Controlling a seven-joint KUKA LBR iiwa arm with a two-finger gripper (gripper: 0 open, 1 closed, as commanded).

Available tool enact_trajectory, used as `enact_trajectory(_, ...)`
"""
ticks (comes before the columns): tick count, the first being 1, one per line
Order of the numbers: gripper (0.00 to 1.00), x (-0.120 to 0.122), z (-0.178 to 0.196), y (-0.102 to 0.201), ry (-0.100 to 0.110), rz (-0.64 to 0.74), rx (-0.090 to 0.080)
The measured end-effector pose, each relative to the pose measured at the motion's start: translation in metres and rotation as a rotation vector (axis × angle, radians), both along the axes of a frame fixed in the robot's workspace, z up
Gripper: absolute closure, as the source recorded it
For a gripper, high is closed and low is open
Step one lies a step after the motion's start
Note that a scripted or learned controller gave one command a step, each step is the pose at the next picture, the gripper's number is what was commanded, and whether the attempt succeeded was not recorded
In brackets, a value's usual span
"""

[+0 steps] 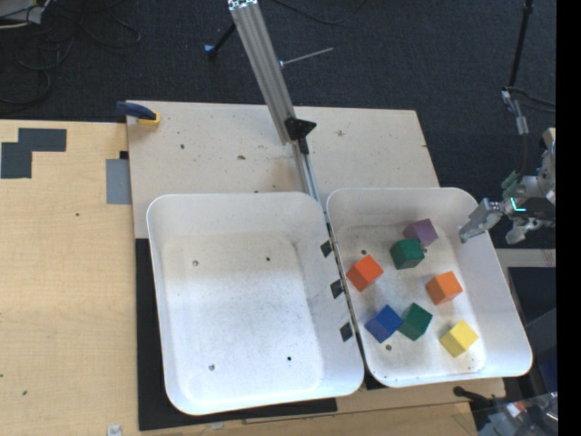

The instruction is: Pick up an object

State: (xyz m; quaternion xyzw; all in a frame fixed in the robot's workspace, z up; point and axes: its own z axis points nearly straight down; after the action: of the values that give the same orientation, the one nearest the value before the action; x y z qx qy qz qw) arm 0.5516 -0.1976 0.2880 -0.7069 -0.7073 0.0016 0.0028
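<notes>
Claw (495, 216) at right bin's (508, 334) upper-right rim, holding nothing; spread or pressed together: can't tell. Seven small blocks in that bin, centre-right of frame. Yellow block (459, 337) lies apart from the others: prob. light, rigid, smooth; pinch across flat opposite faces.

Slanting from top centre down to mid-frame: silver aluminium rail (268, 62), ending at a black bracket (300, 128). Upper left: blue-and-yellow clamp (138, 112) on the pale board's (227, 143) edge; tangled cables (27, 7) on dark carpet (408, 44). Left: wooden benchtop (54, 289) with 2 grey patches (32, 148). Centre: 3 black clips (332, 287) in a column.
</notes>
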Motion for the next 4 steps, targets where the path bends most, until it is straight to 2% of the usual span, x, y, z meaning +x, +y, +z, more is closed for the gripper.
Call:
enact_trajectory(1, 0.00, 0.001, 0.002, 0.000, -0.004, 0.000, -0.001)
enact_trajectory(2, 0.00, -0.004, -0.062, -0.003, 0.003, -0.001, 0.001)
enact_trajectory(4, 0.00, 0.007, -0.182, 0.005, 0.002, -0.003, 0.001)
